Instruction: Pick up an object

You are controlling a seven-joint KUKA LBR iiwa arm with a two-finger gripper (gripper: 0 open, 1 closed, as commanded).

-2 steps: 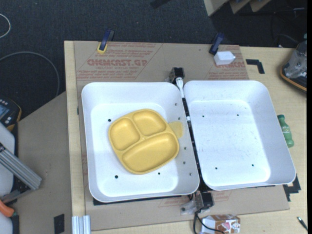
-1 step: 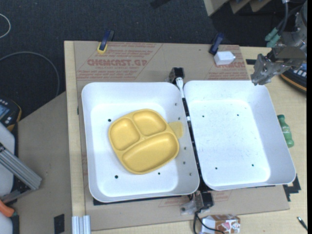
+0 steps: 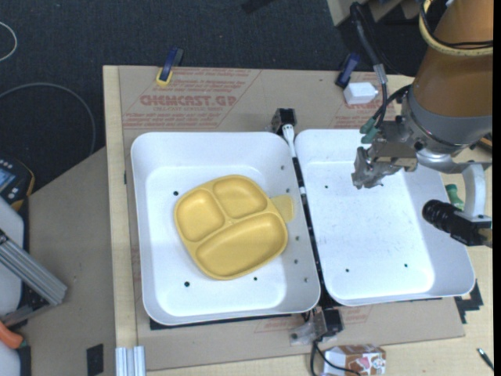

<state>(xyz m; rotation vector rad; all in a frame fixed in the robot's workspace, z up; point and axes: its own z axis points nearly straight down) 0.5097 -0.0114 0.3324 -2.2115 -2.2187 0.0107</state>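
Pincer [image 3: 366, 177] over right bin [image 3: 391, 280], fingers close together, pinching nothing; yellow plate [image 3: 231, 225] in left bin [image 3: 156, 233].

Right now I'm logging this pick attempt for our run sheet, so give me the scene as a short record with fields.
object: yellow divided plate, three compartments, lying flat
object location: left bin, roughly centred
gripper: above the right bin, near its far left part
gripper contents: nothing seen between its fingers
gripper to plate: apart, in different bins
arm: grey with orange band, entering from the right
task status: plate not yet picked up
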